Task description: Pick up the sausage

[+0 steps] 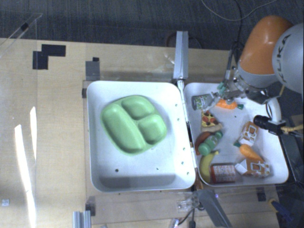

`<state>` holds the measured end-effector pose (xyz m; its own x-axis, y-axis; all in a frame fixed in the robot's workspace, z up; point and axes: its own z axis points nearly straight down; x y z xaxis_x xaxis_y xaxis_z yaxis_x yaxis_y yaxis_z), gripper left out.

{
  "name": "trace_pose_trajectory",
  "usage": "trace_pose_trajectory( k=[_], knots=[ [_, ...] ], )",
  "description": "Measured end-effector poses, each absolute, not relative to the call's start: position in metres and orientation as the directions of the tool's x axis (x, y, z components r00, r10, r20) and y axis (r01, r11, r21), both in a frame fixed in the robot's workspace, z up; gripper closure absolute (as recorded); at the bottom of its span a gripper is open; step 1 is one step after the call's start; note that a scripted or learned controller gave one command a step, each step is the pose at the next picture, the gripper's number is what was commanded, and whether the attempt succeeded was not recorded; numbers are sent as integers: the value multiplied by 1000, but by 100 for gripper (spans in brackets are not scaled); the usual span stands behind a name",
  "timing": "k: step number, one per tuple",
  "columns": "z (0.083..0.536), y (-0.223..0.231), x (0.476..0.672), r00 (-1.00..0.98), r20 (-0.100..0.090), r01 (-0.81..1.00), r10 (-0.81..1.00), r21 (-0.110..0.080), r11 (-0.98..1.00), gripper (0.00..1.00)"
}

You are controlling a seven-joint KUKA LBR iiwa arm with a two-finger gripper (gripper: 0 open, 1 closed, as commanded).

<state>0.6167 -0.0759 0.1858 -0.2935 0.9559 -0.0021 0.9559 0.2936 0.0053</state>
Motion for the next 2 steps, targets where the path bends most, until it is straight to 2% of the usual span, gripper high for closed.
trace_pose_trajectory(
  k=[1, 2],
  knots=[
    [89, -95, 636, -389, -6, 921, 921, 11, 389, 0],
    [102, -93, 639, -390, -6, 920, 921, 18, 390, 100]
  ],
)
